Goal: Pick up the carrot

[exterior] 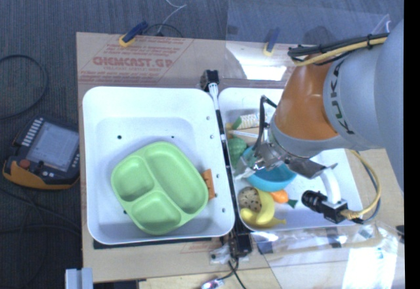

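Note:
A small orange carrot [280, 196] lies in the right bin [341, 169], between the blue bowl [272, 178] and the yellow banana [261, 211]. The grey arm with its orange band [305, 107] reaches into this bin from the right. Its gripper [258, 160] hangs low over the bowl's left rim, up and to the left of the carrot, and the wrist covers most of it.
In the left bin [98, 117] sits a green divided plate [159, 187], with a small orange piece [208, 184] at its right edge. The right bin also holds a round cookie [247, 198], a green item [235, 149] and a pale item [245, 123] near the divider.

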{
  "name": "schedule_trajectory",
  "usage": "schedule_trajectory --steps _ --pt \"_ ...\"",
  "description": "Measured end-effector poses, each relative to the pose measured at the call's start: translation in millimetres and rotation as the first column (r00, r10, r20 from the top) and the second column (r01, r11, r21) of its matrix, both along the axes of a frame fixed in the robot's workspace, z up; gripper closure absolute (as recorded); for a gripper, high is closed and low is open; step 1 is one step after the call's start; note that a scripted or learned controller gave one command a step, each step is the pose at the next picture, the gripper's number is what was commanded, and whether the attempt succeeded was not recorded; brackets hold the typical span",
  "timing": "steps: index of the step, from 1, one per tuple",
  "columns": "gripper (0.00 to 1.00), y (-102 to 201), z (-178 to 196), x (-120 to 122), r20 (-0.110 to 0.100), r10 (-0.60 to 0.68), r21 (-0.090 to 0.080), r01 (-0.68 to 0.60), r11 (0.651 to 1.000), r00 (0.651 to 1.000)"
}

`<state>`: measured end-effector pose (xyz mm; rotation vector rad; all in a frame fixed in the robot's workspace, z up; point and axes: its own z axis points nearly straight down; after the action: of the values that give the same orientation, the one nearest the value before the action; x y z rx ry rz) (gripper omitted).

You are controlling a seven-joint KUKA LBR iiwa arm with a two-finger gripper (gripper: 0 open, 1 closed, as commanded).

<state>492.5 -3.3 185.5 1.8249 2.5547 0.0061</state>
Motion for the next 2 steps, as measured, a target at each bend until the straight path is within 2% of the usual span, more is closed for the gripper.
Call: schedule_trajectory --steps 1,2 --pt "1.00 17 -3 -9 -0.006 -0.456 -0.006 0.456 0.890 0.890" --pt "1.00 -83 34 -9 -0.004 -0.210 -0.007 0.210 0.978 0.978"
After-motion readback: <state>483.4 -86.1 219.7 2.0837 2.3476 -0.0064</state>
